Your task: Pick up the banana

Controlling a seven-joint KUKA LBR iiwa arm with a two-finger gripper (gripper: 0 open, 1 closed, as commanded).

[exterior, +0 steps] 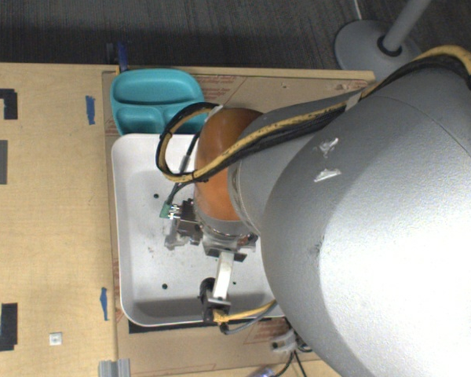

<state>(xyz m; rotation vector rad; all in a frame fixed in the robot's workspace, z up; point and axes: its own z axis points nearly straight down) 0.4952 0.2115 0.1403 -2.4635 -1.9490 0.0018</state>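
Observation:
My grey arm, with its orange band, reaches in from the right and covers most of the view. The gripper hangs low over the middle of the left white bin, seen from above as a cluster of metal parts under the wrist. The arm hides the bin floor beneath and to the right of the gripper. On the bare white floor that shows there are just a few small dark specks.
A teal plastic tray-like thing sits at the far end of the left bin, over its rim. Brown cardboard with black and blue tape marks covers the bench to the left. A grey stand base is at the top right.

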